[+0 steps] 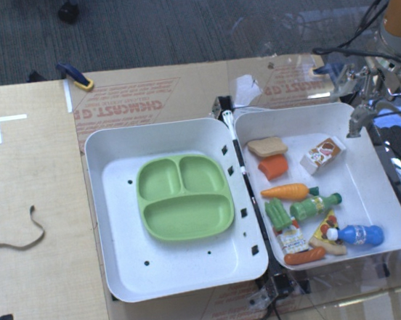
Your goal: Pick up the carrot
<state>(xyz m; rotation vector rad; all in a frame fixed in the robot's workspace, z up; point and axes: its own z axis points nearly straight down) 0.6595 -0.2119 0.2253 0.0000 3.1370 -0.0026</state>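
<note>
Two white bins: the left bin (104,205) has one green divided plate (185,196), and the right bin (380,190) has one carrot (287,192) mid-left among roughly nine toys. The tool (362,117) sits at its far right rim, too cluttered to tell its grip.

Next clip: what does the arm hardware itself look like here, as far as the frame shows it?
Little of it is in frame. The gripper is a cluttered assembly of silvery metal brackets and dark parts at the right bin's far right corner. Black cables loop above it, and a patch of orange from the arm shows at the frame's right edge. Blue wiring or parts sit among the metalwork. No markings are legible.
</note>
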